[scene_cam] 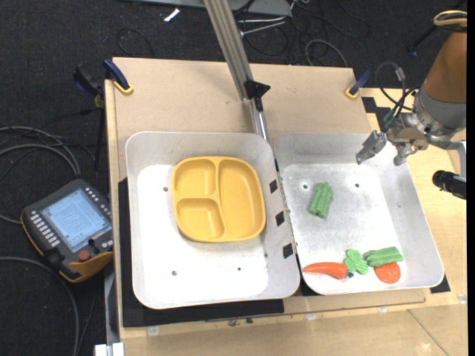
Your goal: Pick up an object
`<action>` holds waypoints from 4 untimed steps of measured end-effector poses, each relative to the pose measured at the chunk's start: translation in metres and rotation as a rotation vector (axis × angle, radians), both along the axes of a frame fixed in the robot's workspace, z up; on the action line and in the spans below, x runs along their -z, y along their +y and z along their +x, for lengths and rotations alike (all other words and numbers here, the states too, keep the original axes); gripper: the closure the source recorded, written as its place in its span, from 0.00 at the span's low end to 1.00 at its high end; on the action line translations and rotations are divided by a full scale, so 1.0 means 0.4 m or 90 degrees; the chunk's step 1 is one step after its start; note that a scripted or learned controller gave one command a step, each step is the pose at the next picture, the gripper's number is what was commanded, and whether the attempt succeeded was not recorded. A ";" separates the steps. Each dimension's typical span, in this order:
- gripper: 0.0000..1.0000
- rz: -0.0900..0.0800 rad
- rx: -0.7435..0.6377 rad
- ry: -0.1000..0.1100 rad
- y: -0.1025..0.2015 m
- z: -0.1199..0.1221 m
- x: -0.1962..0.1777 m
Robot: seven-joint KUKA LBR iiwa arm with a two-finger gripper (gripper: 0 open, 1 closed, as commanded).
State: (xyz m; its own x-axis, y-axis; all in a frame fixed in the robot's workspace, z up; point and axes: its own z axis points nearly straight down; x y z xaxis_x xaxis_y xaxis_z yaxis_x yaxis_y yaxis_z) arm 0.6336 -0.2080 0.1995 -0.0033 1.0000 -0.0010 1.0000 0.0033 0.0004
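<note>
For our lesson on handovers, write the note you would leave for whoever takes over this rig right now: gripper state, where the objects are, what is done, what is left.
Gripper: open, holding nothing, over the upper right part of the right bin.
Objects in the right bin: green piece near the middle; orange carrot, green leafy toy, green pod and red piece along the near edge.
Left bin: yellow divided plate.
Done: nothing picked yet.
Left: descend on one object, close, lift.

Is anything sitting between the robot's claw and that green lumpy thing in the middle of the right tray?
No. In the camera view, only bare white bin floor separates the gripper from the green piece.
</note>
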 end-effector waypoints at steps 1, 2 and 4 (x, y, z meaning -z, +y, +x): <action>0.00 0.000 0.000 0.000 0.000 0.000 0.000; 0.00 0.001 0.000 0.003 0.024 0.010 0.142; 1.00 -0.001 -0.001 -0.002 0.025 0.013 0.233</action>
State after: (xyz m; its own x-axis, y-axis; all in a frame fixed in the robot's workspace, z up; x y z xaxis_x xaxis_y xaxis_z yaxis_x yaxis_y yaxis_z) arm 0.6388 -0.1978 0.1064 -0.0050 1.0000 -0.0023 1.0000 0.0050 0.0029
